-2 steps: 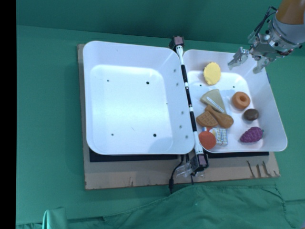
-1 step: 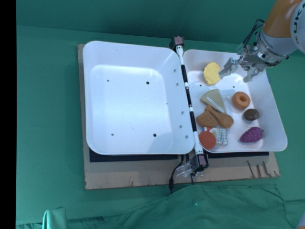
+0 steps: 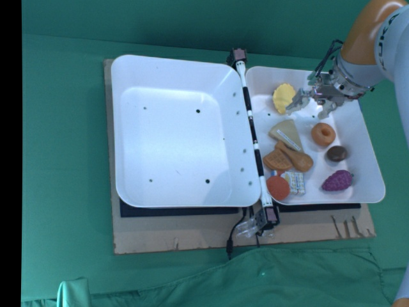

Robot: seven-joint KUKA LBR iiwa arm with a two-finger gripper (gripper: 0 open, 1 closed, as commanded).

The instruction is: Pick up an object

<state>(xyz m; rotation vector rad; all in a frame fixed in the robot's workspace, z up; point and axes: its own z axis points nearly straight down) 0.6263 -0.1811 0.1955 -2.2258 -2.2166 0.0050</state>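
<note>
1. You see the gripper (image 3: 311, 103) spread open, grasping nothing, over the right bin (image 3: 370, 165) at its 12 o'clock.
2. The yellow piece (image 3: 283, 97) lies just at the gripper's 9 o'clock, the donut (image 3: 323, 134) at 5 o'clock.

arm (image 3: 377, 31): cut off at frame edge, 2 o'clock | small pack (image 3: 295, 182): print too small to read, partly under red round piece (image 3: 278, 187)

We see the arm (image 3: 374, 34) coming in from the far right, its orange band uppermost, the wrist bent down toward the left. The end effector (image 3: 313, 104) hangs low with its two fingers spread apart, nothing between them.
</note>
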